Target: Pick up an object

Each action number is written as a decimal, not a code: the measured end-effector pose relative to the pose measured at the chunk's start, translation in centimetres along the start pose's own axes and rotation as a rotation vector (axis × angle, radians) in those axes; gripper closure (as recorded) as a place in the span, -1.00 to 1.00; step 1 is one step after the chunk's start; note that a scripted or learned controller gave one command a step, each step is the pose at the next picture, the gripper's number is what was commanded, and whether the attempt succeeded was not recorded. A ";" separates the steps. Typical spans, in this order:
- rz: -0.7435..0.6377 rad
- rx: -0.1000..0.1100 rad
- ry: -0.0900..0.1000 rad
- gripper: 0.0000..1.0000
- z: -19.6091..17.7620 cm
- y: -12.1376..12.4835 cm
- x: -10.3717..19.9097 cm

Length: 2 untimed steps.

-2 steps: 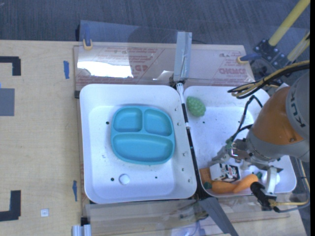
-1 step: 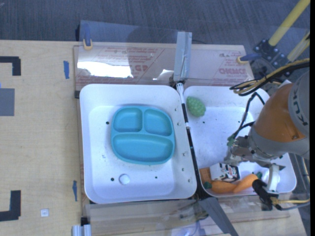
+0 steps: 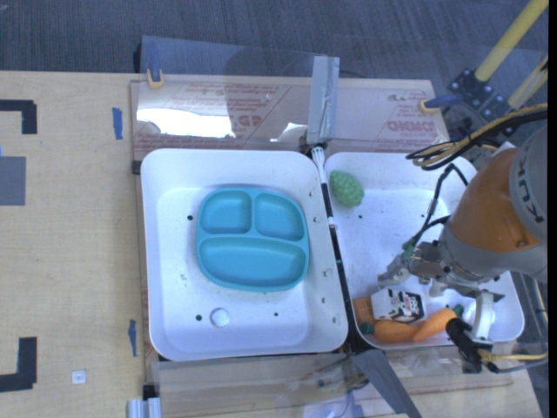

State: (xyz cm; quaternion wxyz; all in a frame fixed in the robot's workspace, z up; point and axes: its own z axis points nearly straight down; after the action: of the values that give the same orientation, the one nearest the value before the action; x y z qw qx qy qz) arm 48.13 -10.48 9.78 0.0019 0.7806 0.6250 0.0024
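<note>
In the right bin [image 3: 383, 225] a green bumpy ball-like object [image 3: 346, 189] lies near the far left corner. An orange carrot-like object [image 3: 416, 327] rests at the near edge, next to a small white item with dark print [image 3: 397, 304]. My gripper [image 3: 409, 281] hangs low over the near part of this bin, just above the white item and the carrot. The wrist and its cables hide the fingertips.
The left bin [image 3: 174, 303] holds a blue three-compartment plate [image 3: 253, 238] in its middle and a small white round object [image 3: 219, 318] near the front. A clear panel [image 3: 261, 111] stands behind both bins. Cables [image 3: 448, 151] loop over the right bin's far right.
</note>
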 end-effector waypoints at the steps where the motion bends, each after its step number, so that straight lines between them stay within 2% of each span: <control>1: 0.000 -0.001 -0.001 1.00 -0.9 0.0 0.0; 2: 0.000 0.000 -0.001 -1.00 -0.9 0.0 0.0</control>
State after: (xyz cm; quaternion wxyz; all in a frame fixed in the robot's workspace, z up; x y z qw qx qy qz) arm 48.13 -10.48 10.68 0.0023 0.7807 0.6249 0.0021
